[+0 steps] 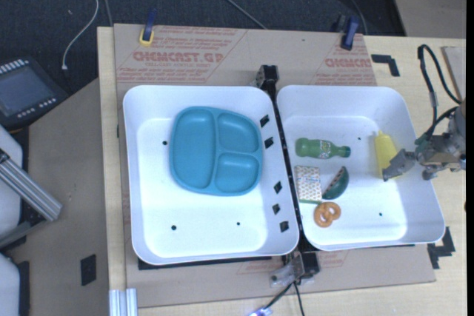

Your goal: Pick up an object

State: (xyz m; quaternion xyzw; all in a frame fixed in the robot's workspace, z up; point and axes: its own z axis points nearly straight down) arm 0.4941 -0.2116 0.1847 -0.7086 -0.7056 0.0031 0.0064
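**Bench inventory: two bins, five small items, one divided plate, pincer at the right rim**

Left bin (148,181): holds one blue divided plate (216,150), lying flat toward the upper middle. White floor is open on all sides of it, widest along the lower half. The plate is broad and low, so it is judged a poor candidate for a two-finger pick.

Right bin (348,103): holds the graspable stock, clustered in the left and middle part.
- Green bottle (320,149), lying on its side, cap pointing right, well apart from the bin walls.
- Patterned square packet (307,182), flat, just below the bottle and close to the divider wall.
- Watermelon slice (337,182), just beside the packet on its right; whether they touch cannot be told.
- Pretzel (326,214), flat, below the packet and slice, near the lower wall.
- Yellow piece (384,149), upright or tilted against nothing visible, standing alone in the right part, nearest the arm.

Pincer (404,163): at the bin's right rim, reaching in from the right, just beside the yellow piece. Nothing is seen between its fingers; how far apart they stand cannot be told at this size.

Room for moving: the yellow piece has bare floor to its left and below, so approach looks unobstructed. The packet–slice–pretzel cluster is crowded and sits near the divider, leaving less finger clearance.
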